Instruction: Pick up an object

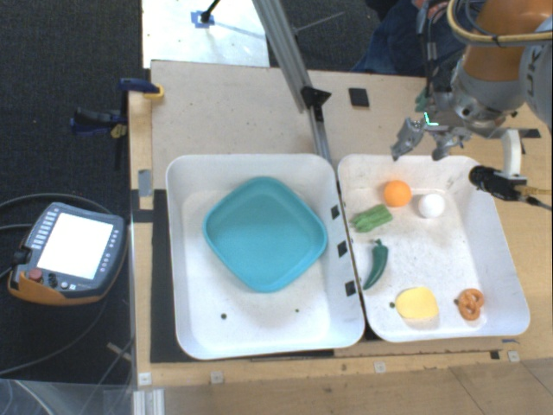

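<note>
My gripper [423, 149] hangs open above the far edge of the right bin [505, 258], with nothing between its fingers. Just below it in that bin lie an orange ball [397, 194] and a white ball [431, 205]. A light green vegetable [372, 219] and a dark green pepper [377, 264] lie near the bin's left wall. A yellow piece [417, 303] and a small brown pretzel [471, 303] sit at the near end.
The left bin [194, 318] holds a turquoise square plate [265, 233]. A grey metal pole [289, 54] slants across the bench behind the bins. A teach pendant [67, 253] lies on the floor at the left.
</note>
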Robot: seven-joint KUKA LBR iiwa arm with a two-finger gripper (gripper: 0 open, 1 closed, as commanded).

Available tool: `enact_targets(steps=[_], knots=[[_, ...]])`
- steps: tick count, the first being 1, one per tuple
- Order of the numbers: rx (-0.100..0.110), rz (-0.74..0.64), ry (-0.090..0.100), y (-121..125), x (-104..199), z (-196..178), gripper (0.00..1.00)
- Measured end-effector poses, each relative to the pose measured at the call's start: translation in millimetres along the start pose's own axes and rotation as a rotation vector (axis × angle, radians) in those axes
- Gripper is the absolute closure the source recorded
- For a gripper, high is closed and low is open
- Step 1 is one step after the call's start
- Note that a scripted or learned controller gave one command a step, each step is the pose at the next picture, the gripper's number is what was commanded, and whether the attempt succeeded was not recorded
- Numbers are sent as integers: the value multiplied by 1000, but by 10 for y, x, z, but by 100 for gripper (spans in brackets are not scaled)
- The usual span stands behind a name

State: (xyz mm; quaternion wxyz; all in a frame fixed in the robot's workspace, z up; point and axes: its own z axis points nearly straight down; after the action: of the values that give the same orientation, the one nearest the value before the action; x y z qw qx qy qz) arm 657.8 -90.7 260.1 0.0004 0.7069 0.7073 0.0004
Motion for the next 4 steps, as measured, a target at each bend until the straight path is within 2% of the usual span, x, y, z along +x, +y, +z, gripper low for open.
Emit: enact_targets(steps=[1, 2, 4], knots=[[0, 0, 0, 0, 0, 0, 0], [4, 0, 0, 30, 85, 471, 0], [5, 1, 0, -91, -62, 1582, 0]])
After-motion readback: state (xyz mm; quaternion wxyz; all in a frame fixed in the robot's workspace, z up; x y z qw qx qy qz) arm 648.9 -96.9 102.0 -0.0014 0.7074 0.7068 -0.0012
